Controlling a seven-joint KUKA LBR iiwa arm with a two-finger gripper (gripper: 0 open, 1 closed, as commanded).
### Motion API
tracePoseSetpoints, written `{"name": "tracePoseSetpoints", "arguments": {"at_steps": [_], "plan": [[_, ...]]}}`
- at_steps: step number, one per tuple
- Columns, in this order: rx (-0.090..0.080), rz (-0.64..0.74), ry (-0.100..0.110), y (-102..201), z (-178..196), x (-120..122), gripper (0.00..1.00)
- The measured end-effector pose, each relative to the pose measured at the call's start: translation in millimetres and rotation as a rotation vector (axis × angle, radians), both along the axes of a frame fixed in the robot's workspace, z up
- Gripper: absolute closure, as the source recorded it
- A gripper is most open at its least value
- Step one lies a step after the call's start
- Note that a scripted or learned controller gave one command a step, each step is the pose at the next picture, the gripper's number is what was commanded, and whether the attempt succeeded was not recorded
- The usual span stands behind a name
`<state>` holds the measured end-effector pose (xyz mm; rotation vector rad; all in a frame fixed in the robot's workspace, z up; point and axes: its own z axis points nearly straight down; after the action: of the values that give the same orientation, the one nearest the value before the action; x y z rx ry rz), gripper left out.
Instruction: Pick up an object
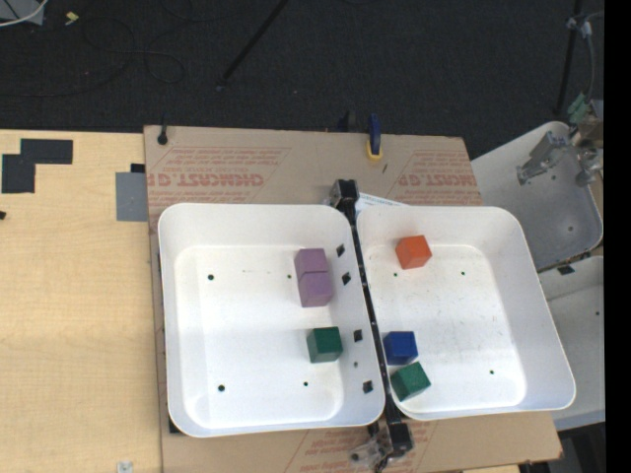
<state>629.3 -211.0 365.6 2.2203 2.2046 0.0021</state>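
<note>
Pincer on the grey arm: sits past the far right corner of the right shallow white plastic bin; whether open or closed cannot be told. Landmark: the seam where that bin meets the left shallow white plastic bin. Right of the seam: orange cube, nearest the pincer yet well apart from it; blue cube, just beside the seam; green tilted cube, touching the blue one. Left of the seam: tall lilac block; dark green cube.
</note>
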Motion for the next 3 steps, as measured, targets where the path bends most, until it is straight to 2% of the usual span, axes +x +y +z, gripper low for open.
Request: {"name": "tracePoseSetpoints", "arguments": {"at_steps": [1,2,3], "plan": [[0.007,0.008,0.011,5,2,1,1.0],[0.004,0.012,0.0,-1,118,5,1.0],[0.006,0.012,0.006,-1,176,16,1.0]]}}
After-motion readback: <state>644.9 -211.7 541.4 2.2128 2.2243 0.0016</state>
